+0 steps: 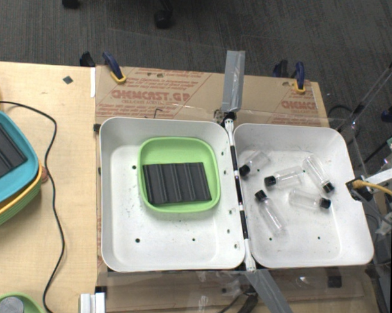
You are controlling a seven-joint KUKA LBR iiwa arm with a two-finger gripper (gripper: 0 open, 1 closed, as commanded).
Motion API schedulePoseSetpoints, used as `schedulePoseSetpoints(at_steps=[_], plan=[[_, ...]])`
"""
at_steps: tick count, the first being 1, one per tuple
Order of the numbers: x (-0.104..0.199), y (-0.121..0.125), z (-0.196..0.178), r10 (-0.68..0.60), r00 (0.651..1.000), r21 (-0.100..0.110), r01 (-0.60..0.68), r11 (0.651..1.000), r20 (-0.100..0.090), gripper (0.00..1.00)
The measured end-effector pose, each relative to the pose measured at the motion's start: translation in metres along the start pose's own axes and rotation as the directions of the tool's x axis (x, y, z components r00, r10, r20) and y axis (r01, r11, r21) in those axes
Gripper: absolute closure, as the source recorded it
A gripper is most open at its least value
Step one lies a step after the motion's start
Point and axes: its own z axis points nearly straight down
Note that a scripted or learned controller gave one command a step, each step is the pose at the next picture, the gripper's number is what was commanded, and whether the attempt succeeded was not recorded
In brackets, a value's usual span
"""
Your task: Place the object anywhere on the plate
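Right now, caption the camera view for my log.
Green plate in left bin; clear black-capped vials scattered in right bin.

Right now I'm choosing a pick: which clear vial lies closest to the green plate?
The vial at the right bin's upper left, its black cap beside the divider; the others lie further right.

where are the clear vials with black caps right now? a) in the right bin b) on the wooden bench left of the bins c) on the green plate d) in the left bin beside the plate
a: the clear vials lie scattered on the floor of the right bin, while the green plate in the left bin carries only a dark ribbed insert.
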Motion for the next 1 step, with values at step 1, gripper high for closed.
schedulePoseSetpoints(at_steps=[1], plan=[[-0.0005,0.0016,-0.0123,0.000,1.000,-0.002,0.000,1.000,-0.001,0.00]])
